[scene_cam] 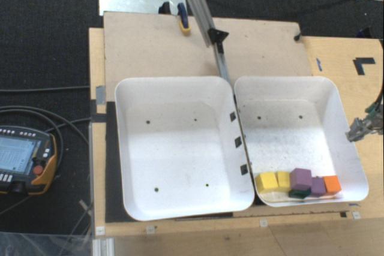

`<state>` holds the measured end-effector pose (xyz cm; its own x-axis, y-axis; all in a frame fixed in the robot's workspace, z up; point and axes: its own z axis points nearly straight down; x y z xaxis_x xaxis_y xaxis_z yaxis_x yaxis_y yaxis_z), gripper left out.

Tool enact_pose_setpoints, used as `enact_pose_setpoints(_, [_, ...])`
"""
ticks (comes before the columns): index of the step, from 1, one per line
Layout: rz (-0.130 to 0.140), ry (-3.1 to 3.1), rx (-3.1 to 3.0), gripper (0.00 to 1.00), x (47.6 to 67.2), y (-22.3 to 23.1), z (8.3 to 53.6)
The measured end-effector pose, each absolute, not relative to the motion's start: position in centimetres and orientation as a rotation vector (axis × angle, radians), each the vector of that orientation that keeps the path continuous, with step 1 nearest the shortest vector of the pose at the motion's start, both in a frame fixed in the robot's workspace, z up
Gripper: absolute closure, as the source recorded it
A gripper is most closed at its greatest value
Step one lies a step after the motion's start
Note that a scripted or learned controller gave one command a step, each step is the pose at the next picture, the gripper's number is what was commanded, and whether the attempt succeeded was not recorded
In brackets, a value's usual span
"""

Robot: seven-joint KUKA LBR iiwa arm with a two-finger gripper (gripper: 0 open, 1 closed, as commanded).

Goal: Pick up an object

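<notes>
Gripper [360, 129] beside right bin [345, 117]; blocks [298, 183] crowd front wall.

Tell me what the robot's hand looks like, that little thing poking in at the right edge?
Little of it is in frame. The gripper is a small, pale grey metal piece with a knobbly, angular outline beside the right bin. Behind it sit darker parts with a greenish tint, and a thin dark cable curves upward. It is too small and blurred to make out markings.

Two white bins [180, 88] side by side, coloured blocks [298, 182] clustered along the right bin's near wall.
</notes>
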<state>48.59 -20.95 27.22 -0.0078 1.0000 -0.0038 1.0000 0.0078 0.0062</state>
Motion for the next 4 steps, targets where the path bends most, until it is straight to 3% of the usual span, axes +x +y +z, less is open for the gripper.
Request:
enact_pose_setpoints(1, [0.005, 2.237, 2.207, 1.0, 51.3, -9.8, 25.3])
enact_pose_setpoints(2, [0.002, 2.235, 2.21, 1.0, 51.1, -4.2, 22.1])
enact_pose_setpoints(3, [0.007, 2.23, 2.208, 1.0, 59.7, -1.1, 18.9])
enact_pose_setpoints(4, [0.014, 2.236, 2.203, 1.0, 59.5, 8.6, 26.0])
